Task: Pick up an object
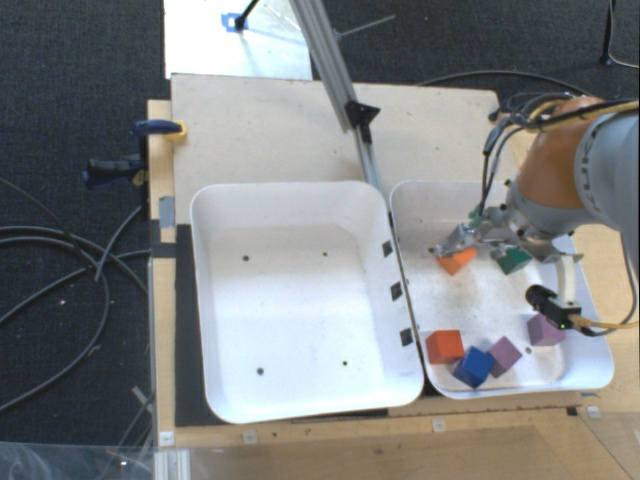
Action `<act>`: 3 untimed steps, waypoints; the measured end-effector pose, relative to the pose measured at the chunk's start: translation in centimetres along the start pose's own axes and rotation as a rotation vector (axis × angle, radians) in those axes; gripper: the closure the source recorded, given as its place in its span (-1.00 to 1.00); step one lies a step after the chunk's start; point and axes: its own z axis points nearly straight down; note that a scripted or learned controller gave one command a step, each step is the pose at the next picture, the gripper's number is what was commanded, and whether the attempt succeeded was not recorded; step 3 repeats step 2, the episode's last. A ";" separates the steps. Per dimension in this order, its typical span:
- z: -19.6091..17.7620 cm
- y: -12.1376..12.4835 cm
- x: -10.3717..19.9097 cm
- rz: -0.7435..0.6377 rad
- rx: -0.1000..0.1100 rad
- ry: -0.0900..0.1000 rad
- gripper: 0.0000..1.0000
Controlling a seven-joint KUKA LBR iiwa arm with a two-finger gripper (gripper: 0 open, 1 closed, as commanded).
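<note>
My gripper [457,243] reaches into the right bin [420,208] from the right, low over its upper left part. An orange block [457,261] lies right at the gripper's tip, touching or nearly touching it. A green block [515,260] sits just to the right, partly under the wrist. Along the bin's front lie a red-orange cube [445,346], a blue cube [474,366] and a purple cube [505,353]. Another purple block [545,330] rests by the right wall.
The left bin [215,268] stands beside the right one, the two sharing a raised rim in the middle. A slanted metal pole [330,58] crosses the bench behind the bins. Cables loop off the arm [575,168] at the right.
</note>
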 end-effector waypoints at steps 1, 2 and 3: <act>1.3 3.0 4.4 -0.010 0.021 0.003 -1.00; 1.5 3.1 -3.6 0.005 0.028 -0.003 -1.00; 1.5 3.1 -3.6 0.005 0.028 -0.003 -1.00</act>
